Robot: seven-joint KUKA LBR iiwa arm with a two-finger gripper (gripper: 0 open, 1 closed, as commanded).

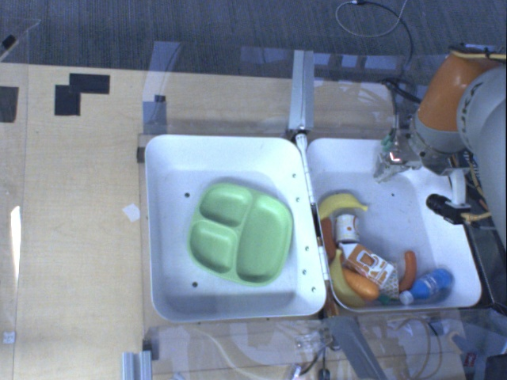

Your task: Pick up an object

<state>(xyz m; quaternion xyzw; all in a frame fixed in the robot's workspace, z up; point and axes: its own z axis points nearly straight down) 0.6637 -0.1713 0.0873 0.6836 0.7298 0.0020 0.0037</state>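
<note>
The grey arm's gripper (394,158) hovers over the right shallow white bin's (444,236) far corner, its grip state impossible to tell; a green three-compartment plastic tray (241,232) lies in the left shallow white bin (170,212).

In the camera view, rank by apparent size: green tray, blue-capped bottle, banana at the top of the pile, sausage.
1. green tray, by far the largest, in the left bin
2. banana
3. blue-capped bottle and sausage: these look too alike to rank, and the bottle is partly cut by the right bin's rim.
</note>
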